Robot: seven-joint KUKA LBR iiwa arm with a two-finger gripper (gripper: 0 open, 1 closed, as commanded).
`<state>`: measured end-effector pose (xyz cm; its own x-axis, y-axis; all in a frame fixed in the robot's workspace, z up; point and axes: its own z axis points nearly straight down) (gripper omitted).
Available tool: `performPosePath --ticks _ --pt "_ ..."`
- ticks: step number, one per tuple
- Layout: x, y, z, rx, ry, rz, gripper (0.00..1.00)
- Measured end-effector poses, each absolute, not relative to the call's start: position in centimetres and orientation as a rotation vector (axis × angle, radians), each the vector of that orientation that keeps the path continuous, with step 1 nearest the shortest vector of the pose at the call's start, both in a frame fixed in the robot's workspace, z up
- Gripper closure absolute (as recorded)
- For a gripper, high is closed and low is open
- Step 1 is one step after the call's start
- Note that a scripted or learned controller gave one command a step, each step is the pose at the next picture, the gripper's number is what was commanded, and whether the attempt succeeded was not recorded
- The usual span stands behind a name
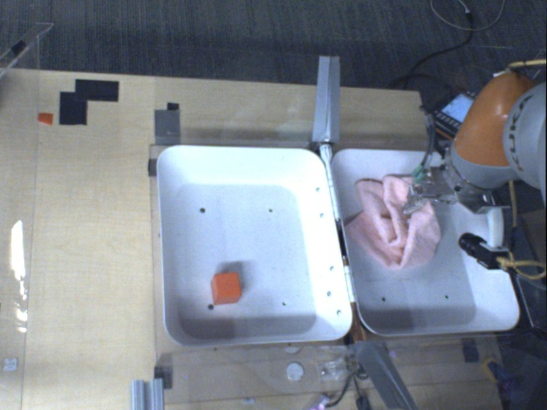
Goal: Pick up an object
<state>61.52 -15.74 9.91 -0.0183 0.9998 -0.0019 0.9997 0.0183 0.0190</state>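
While gripper (pixel 420 196) meets pink cloth (pixel 395 222), orange block (pixel 226 288) sits apart.

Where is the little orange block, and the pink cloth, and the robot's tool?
orange block (pixel 226 288), camera view, its top face.
pink cloth (pixel 389 229), camera view, the middle of its folds.
tool (pixel 422 196), camera view, its tip over the cloth.
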Motion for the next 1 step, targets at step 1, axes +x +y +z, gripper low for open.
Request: performPosePath --ticks 1 --pt "67.11 -11.81 19.31 2.113 2.319 0.004 1.00"
